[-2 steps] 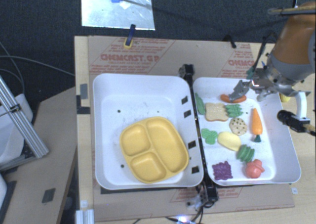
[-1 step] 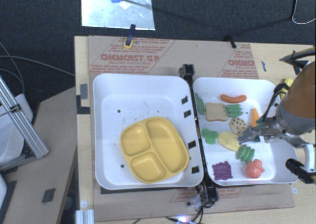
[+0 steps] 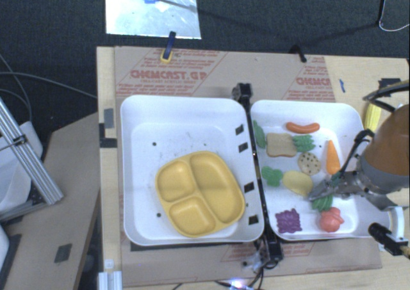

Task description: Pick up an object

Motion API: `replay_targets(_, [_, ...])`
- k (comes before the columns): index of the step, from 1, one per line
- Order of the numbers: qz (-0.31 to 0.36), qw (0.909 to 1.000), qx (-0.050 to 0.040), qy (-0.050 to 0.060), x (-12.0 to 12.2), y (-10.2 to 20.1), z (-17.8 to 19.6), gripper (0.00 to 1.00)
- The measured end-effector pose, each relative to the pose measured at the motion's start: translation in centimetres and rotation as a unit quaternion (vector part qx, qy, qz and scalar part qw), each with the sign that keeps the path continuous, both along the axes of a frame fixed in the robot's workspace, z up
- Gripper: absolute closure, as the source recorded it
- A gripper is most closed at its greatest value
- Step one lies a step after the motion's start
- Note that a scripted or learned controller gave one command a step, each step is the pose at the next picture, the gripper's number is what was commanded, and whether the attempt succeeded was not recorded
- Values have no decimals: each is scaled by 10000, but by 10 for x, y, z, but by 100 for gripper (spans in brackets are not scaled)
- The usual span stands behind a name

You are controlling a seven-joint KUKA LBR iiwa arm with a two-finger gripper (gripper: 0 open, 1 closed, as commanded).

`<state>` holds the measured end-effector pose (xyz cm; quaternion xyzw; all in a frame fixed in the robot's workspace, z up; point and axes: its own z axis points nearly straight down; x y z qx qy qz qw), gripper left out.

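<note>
Two white bins side by side on the table [image 3: 211, 68]. The left bin [image 3: 186, 112] holds a yellow three-compartment plate [image 3: 200, 193]. The right bin [image 3: 349, 116] holds toy foods: a sausage [image 3: 302, 127], bread slice [image 3: 280, 145], cookie [image 3: 309, 163], carrot [image 3: 332, 157], lemon-yellow piece [image 3: 296, 183], purple grapes [image 3: 288, 221], red tomato [image 3: 330, 220] and green leafy pieces [image 3: 272, 175]. The claw [image 3: 322, 194] sits low in the right bin over a green item [image 3: 323, 203], just beside the yellow piece; whether it is clenched or released cannot be told
</note>
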<state>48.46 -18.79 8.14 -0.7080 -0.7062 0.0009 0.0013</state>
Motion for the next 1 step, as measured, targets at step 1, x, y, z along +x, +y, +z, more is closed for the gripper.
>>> replay_targets(1, [12, 10000, -26, -59, 4, -20, 89, 0])
